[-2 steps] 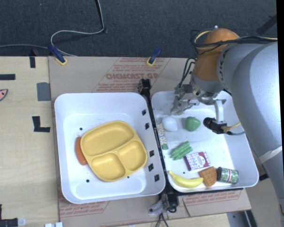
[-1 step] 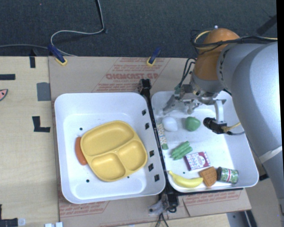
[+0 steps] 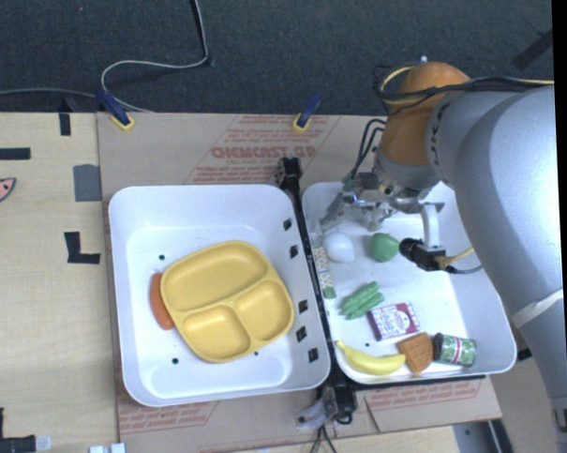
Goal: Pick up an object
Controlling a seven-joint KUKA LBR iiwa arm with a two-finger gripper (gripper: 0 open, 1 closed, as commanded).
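Gripper (image 3: pixel 350 211) grip state unclear; below it one egg (image 3: pixel 340 247), lime (image 3: pixel 384 246), beans (image 3: pixel 360 299), banana (image 3: pixel 370 360), can (image 3: pixel 455 349). One tray (image 3: pixel 227 299) left.

Arm (image 3: pixel 506 174): we see it reach in from the right, orange band above the wrist.
End effector (image 3: pixel 358 208): pointing down, low.

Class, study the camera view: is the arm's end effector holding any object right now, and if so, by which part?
It cannot be told. The end effector sits at the back of the right bin, just above the white egg and green ball.
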